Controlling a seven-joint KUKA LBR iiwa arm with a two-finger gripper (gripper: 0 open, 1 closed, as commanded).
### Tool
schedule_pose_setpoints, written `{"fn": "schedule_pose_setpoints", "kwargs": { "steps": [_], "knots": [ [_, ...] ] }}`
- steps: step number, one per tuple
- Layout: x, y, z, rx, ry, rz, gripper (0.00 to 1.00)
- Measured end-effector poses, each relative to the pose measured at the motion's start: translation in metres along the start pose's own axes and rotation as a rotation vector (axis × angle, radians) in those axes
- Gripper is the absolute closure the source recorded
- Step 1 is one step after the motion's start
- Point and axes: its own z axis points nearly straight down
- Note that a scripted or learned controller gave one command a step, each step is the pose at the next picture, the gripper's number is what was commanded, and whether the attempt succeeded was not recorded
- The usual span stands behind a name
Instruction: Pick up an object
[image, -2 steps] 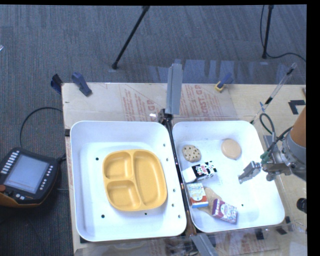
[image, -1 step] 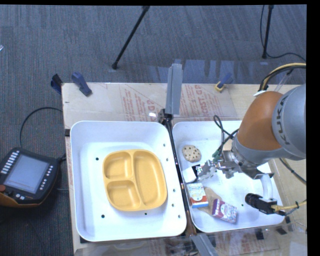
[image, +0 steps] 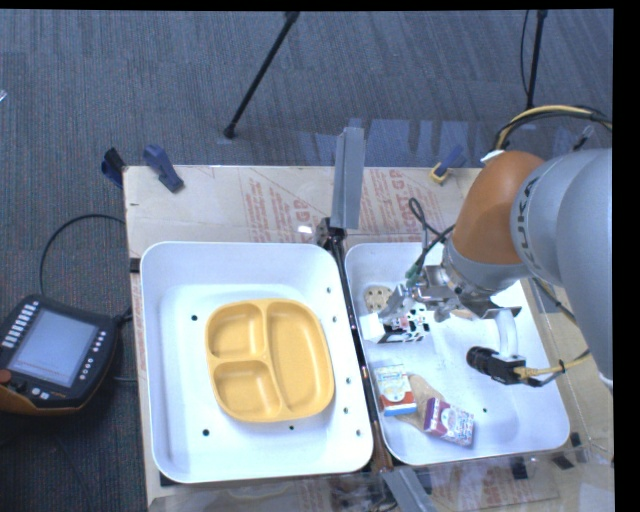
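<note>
The end effector is low in the right bin, near the wall by the other bin. I cannot tell if it is open or closed. A round tan thing with holes lies just beside it, up and to the view's left. A little white block sits close by, lower down. Below the end effector lie a red and white packet, a tan piece and a pink packet. Well off to its left, in the left bin, sits a yellow plate.
</note>
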Motion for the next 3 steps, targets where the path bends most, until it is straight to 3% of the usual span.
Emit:
{"fn": "schedule_pose_setpoints", "kwargs": {
  "steps": [1, 2, 3],
  "knots": [
    [0.004, 0.038, 0.008, -0.016, 0.000, 0.026, 0.00],
    [0.000, 0.041, -0.005, -0.026, -0.007, 0.026, 1.00],
    [0.003, 0.039, 0.000, -0.018, -0.003, 0.023, 0.00]
  ]
}}
